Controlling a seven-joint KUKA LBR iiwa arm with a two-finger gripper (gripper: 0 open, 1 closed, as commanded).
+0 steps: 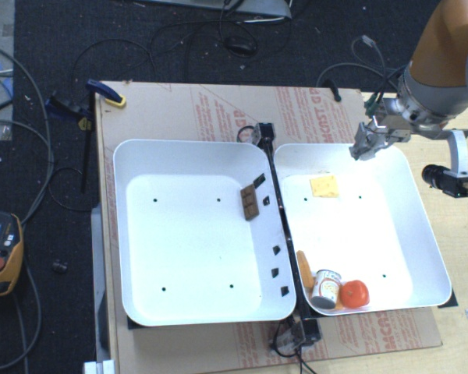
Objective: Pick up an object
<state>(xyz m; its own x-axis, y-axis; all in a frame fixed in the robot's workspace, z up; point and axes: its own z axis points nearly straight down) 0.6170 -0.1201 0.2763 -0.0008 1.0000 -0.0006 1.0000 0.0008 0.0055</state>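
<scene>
Over the far rim of the right bin point(421, 209) hangs the gripper point(364, 148), arm point(444, 45) reaching in from the right side; the fingers are small and dark against the bin wall, so how far apart they stand cannot be told, and nothing shows between them. No pick yet, by my reading. Candidates, all placed relative to the right bin: yellow flat piece point(324, 185) lies on its floor near the far wall, closest to the gripper and clear of neighbours, hence the likeliest target. Small can point(325, 287), red round object point(354, 293) and orange stick point(304, 268) crowd the near corner, the can touching or almost touching the red one, the stick along the wall beside the divider. That cluster looks hard to enter cleanly. Brown block point(250, 202) lies across the divider in the left bin point(140, 162), close to the shared wall, with a smaller dark piece point(258, 182) just beyond it. Wall-hugging items leave little finger room. The yellow piece is thin; a grasp may slide over it.
</scene>
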